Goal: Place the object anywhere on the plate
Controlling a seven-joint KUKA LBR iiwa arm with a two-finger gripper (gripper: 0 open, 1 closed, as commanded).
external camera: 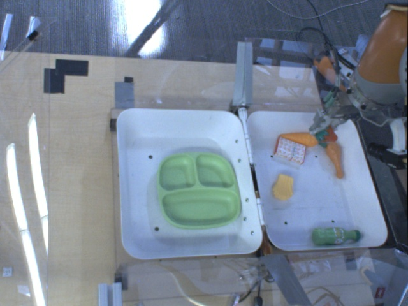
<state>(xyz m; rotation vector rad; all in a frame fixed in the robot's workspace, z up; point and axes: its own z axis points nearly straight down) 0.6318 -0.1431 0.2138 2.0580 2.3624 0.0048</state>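
A green divided plate lies in the middle of the left white bin, with nothing on it. The right bin holds an orange carrot, an orange wedge, a red-and-white box, a yellow piece and a green bottle. My gripper hangs low over the far right part of the right bin, just above the carrot's top end and beside the orange wedge. A small red and green bit shows right under it.
A grey divider and the bins' shared rim run between plate and objects. Cables and the arm's orange band crowd the far right corner. Bare wooden bench stretches to the left.
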